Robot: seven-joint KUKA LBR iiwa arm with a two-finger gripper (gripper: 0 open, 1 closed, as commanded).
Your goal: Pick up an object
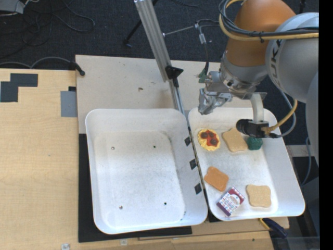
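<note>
From above, our gripper (209,104) hangs over the right bin's (291,191) far corner; we cannot tell its state. Just below it lies the pizza (209,139), round, with no long axis. Toast (234,140) sits beside that, its length running away from us; cracker (216,178) lies nearer us.

Food items (228,165) in right bin (291,204)

Dark letters — seemingly "UK", cut off — stand on the grey arm (296,51) at the upper right. The small packet (230,201) near the right bin's (291,202) front edge carries print too small to read.
</note>
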